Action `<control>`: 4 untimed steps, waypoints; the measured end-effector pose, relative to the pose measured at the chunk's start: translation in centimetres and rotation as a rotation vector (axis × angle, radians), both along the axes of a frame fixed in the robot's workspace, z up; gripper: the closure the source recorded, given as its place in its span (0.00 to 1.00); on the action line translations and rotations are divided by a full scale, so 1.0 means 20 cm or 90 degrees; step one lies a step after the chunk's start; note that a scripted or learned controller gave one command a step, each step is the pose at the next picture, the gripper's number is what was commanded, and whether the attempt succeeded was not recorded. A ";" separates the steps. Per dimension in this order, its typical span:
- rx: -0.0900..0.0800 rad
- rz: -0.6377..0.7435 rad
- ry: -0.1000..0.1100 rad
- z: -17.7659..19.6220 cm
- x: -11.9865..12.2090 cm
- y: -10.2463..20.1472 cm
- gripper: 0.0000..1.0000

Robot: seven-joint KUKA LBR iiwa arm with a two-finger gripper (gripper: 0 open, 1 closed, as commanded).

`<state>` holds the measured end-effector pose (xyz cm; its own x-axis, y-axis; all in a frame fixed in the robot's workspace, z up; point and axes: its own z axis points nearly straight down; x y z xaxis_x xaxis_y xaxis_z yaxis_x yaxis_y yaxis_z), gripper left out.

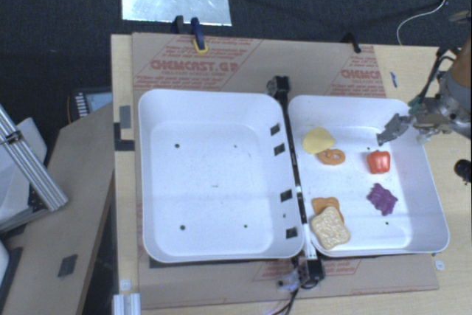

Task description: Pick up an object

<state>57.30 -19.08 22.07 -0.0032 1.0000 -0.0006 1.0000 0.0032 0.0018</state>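
Red pepper (378, 161) is seen in the right bin (424, 181), near its right wall, with bare floor above and below it. Counted around the pepper: one yellow piece (318, 139) and one orange ring (333, 156) to its left, one purple cluster (382, 198) below, one toast slice (330, 226) and one orange block (324, 203) lower left. Gripper (390, 130) is held just above-right of the pepper, apart from it; nothing is seen gripped, and jaw spread cannot be told.

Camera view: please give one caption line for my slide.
Pincer hovering over right bin near red pepper.
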 end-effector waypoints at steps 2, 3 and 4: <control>-0.001 -0.001 -0.001 -0.59 0.06 -0.08 1.00; -0.001 0.003 -0.004 -0.67 0.09 0.22 1.00; 0.002 0.005 -0.006 -0.15 0.03 0.59 1.00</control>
